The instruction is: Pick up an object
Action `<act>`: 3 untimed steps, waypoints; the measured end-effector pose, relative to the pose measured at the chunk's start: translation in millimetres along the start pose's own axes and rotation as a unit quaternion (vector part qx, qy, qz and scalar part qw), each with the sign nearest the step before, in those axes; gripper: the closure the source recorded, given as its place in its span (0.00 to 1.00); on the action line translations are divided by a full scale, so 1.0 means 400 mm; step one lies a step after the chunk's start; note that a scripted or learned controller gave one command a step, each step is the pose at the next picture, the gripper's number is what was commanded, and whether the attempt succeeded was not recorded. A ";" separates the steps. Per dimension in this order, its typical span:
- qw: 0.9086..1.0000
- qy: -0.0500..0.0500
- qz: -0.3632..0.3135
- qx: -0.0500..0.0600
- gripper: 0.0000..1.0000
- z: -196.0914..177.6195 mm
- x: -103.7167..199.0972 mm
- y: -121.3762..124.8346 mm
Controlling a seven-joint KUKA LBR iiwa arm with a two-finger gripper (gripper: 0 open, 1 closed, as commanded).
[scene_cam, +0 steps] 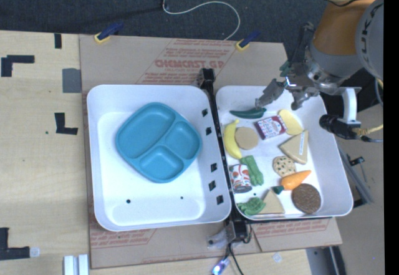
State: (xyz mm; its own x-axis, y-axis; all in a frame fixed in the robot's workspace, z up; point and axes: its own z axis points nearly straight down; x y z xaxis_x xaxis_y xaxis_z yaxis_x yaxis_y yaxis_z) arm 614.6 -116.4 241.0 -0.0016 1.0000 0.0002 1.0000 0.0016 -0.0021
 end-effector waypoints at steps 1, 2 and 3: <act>1.000 0.002 -0.003 0.001 0.00 -0.109 0.198 -0.226; 1.000 0.001 -0.002 0.002 0.00 -0.121 0.305 -0.332; 1.000 0.001 -0.002 -0.007 0.00 -0.469 0.387 -0.323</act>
State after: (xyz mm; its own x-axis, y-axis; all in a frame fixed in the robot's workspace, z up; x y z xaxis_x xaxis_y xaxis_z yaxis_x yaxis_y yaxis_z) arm 485.4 38.1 429.0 -0.0052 1.0000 0.0014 0.9999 0.0052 0.0127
